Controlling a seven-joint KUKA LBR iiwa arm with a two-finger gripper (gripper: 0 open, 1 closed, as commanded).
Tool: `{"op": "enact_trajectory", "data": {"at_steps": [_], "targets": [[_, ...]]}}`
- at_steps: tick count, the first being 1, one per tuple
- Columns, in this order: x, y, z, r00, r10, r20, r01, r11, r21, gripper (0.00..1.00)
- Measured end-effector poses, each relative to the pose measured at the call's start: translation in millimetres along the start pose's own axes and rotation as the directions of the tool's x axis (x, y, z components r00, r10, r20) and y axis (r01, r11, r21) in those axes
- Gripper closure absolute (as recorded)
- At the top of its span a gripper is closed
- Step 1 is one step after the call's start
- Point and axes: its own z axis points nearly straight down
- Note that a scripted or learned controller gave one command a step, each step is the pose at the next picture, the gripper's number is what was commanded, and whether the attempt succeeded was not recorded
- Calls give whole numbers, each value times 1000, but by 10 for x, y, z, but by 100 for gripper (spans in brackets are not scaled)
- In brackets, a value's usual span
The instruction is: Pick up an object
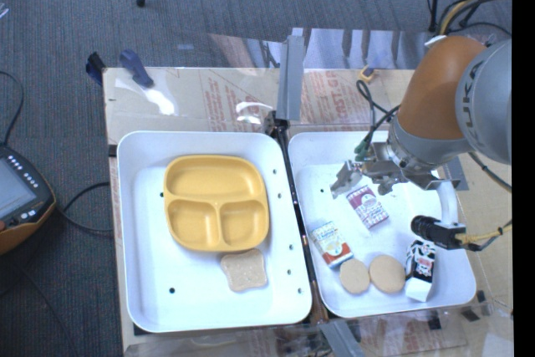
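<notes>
Maroon packet (368,206): flat, glossy, rectangular, lying tilted in the right bin (326,148). Gripper (365,176) sits just above the packet's upper end, close over it; nothing visibly between its fingers, and their spread cannot be told against the dark metal. Below the packet: a small carton (332,243) and two round tan cookies (371,273). Right of the cookies, a cow-print carton (420,268). Left bin (142,297) holds a yellow three-part tray (216,201) and a bread slice (244,269).

To my left bin's (134,263) centre: yellow divided tray (217,202); toast slice (244,270) touching its 5 o'clock edge. Black tablet (21,196) on floor, 9 o'clock.
</notes>
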Motion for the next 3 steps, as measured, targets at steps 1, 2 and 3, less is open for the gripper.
{"op": "enact_trajectory", "data": {"at_steps": [1, 2, 3], "targets": [[-450, -16, 650, 1000, 5, -1, -5, 1000, 16, 0], [-1050, 250, 1047, 1000, 4, -1, -4, 1000, 9, 0], [-1052, 246, 988, 1000, 2, -4, -2, 1000, 15, 100]]}}
